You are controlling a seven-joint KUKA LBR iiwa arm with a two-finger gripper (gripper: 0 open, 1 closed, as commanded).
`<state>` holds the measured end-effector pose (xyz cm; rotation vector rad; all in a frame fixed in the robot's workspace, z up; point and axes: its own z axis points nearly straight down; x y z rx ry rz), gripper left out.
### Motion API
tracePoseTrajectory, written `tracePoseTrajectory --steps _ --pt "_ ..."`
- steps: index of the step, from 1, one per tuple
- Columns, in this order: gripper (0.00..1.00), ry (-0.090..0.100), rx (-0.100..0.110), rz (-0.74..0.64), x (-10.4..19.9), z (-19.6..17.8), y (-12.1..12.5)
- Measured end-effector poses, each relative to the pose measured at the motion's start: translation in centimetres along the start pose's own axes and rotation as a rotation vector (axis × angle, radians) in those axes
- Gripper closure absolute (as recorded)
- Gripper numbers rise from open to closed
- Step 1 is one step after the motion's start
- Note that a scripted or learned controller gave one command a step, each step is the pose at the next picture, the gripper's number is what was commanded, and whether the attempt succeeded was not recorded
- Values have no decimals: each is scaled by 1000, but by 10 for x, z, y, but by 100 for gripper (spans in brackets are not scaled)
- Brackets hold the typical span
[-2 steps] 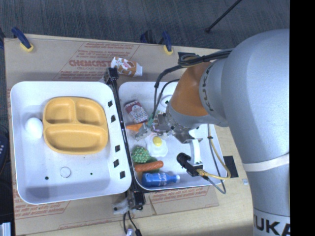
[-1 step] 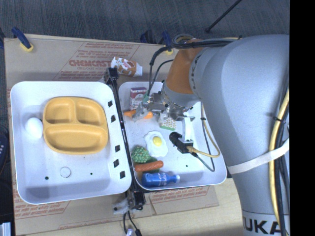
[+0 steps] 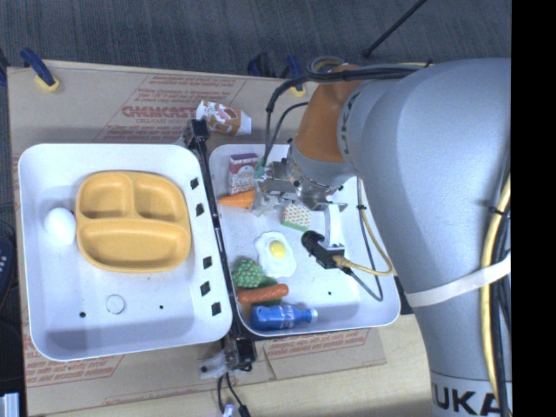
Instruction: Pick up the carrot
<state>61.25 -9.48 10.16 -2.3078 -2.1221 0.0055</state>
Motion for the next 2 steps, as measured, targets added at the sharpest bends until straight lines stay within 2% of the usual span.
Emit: tracePoseTrajectory --steps 1,2 --pt "100 1 -4 26 129 -114 -40" --pt "100 -2 -2 -22 92 -145 -108"
